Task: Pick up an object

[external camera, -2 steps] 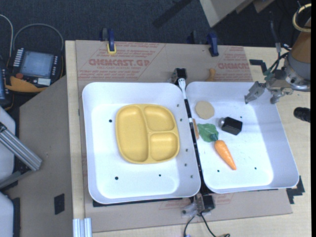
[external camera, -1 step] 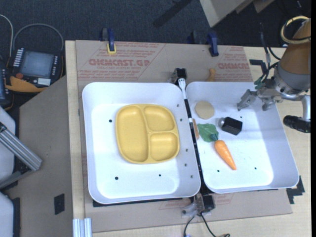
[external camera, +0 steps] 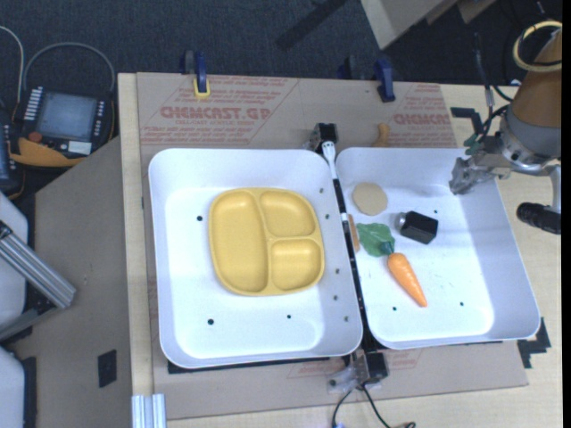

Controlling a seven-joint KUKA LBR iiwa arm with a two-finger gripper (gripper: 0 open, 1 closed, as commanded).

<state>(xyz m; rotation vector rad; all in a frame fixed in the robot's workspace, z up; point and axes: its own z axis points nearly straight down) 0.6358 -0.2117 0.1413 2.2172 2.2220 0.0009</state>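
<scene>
We have the gripper (external camera: 464, 176) over the far right corner of the right bin (external camera: 500, 315), and we cannot tell how its jaws stand. Nothing sits between them. The black block (external camera: 417, 227) lies nearest, toward the bin's middle; the carrot (external camera: 407, 278) lies closer to the near edge, the tan disc (external camera: 369, 198) and green leaf (external camera: 374, 238) by the left wall. We judge the block easiest: centre above it, align across its short side, descend straight.

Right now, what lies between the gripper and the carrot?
In the camera view, the black block lies between the gripper and the carrot; the rest of that stretch is bare white floor of the right bin.
</scene>
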